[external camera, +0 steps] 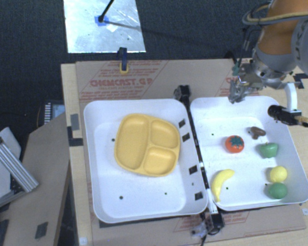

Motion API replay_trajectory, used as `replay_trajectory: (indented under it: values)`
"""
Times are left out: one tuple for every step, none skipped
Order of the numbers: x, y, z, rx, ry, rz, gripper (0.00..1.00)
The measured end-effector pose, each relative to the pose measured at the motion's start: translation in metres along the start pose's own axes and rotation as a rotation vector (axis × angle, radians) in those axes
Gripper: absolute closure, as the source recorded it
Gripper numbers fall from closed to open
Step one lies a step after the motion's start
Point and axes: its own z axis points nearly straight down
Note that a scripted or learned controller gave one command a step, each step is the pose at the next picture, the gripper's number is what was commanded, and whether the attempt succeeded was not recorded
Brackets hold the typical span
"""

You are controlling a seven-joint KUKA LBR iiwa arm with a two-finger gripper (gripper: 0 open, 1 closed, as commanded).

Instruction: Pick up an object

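A yellow tray (146, 144) is lying in the left bin (104, 202). In the right bin (216, 115), a banana (221, 182) is sitting near the divider, with a tomato (234, 144), a brown piece (257, 132), a green pepper (269, 149), a lemon (277, 174) and a lime (277, 190) spreading rightward. The hand (238, 92) is hovering at the bin's far edge, carrying nothing; whether it is open I cannot tell. The reach seems to be just starting: next it is needing to come nearer and descend over one fruit, likely the tomato.
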Motion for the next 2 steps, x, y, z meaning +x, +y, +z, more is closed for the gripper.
replay_trajectory:
  values:
    - [0.047,-0.015,-0.003,0.001,0.000,0.000,1.00]
    - [0.110,-0.025,-0.005,0.000,0.002,-0.002,1.00]
